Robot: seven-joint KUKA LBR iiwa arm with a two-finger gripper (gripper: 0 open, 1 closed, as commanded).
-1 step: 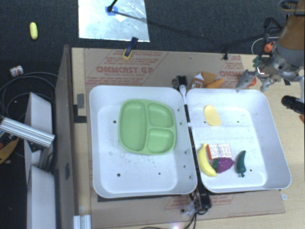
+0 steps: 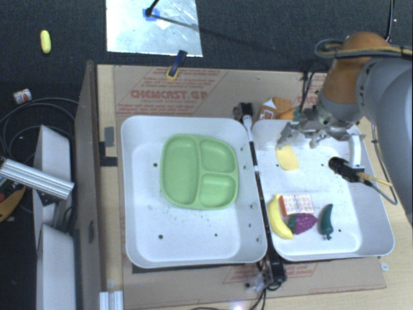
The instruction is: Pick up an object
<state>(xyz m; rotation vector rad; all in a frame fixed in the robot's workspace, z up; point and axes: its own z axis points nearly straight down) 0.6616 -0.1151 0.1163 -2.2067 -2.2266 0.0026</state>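
Pincer (image 2: 288, 137) low in the right bin (image 2: 374, 232), just beside a yellow block (image 2: 288, 159) that lies on the bin floor. Open or closed cannot be told. Nearer the front are a banana (image 2: 279, 217), box (image 2: 297, 204) and pepper (image 2: 326, 219). Left bin (image 2: 148, 237) — green plate (image 2: 197, 172).

Two bins lie side by side on the counter (image 2: 161, 86), meeting along the middle of the frame. The left bin (image 2: 139, 173) holds a three-compartment plate (image 2: 197, 172) at its centre. In the upper left of the right bin (image 2: 371, 228) lies a wedge-shaped block (image 2: 288, 159), with the gripper (image 2: 302, 136) just above it in the frame; across the bin's lower part, from left to right, lie a toy banana (image 2: 279, 218), a small box (image 2: 297, 204) with a lumpy toy (image 2: 303, 223) touching its lower edge, and a slim toy vegetable (image 2: 326, 219) slightly apart.
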